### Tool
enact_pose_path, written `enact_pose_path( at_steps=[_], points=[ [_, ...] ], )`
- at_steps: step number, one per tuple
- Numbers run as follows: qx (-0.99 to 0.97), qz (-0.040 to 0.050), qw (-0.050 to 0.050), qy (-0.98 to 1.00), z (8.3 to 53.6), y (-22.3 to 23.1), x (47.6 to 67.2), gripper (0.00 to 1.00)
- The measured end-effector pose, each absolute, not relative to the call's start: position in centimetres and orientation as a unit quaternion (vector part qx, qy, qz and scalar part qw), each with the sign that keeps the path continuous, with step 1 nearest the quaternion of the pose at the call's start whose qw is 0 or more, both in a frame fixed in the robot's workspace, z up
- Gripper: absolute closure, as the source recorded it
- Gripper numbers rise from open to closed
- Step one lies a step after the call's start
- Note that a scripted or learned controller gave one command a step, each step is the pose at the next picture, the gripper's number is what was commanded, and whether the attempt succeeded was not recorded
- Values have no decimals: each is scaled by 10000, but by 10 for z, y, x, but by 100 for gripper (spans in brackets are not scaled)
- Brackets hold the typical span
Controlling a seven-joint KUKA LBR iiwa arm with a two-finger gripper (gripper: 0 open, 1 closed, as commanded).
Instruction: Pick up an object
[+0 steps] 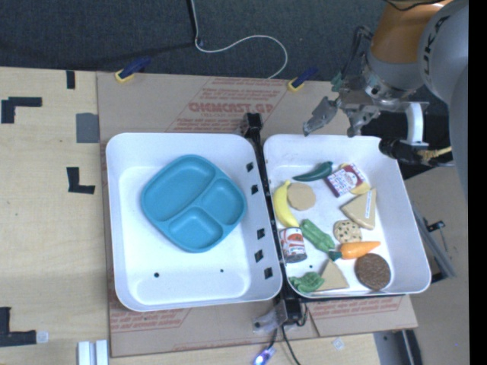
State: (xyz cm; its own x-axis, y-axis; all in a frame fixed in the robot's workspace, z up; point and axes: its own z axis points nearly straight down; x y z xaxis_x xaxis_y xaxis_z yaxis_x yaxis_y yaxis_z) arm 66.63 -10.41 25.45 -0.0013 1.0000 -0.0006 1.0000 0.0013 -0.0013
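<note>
**Toy food waiting in the right bin, tool hovering empty above it**

While the tool [340, 123] is hanging over the far rim of the right bin [407, 204] with its two fingers spread apart and nothing between them, you are looking at a crowded pile of play food. Judging by their look, these pieces are light, stiff plastic with smooth skins, so they are probably going to slip under a pinch. The banana [283, 205] is lying along the bin's left wall, just beside a tan round cookie [301, 197]; its narrow middle is offering the best hold. The carrot [358, 249] and the brown disc [373, 271] are sitting near the front, and a small can [294, 244] is lying beside the green pieces.

The left bin [125, 226] is holding a blue divided plate [193, 202], flat and wide, likely awkward for you to grip.
</note>
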Motion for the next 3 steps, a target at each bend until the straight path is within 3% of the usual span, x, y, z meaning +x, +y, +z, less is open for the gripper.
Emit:
enact_pose_path(
  at_steps=[2, 3],
  points=[
    [-7052, 13, 26, -7090, 232, -4, 565, 0],
    [-7062, 12, 11, -7080, 243, -7, 567, 100]
  ],
)
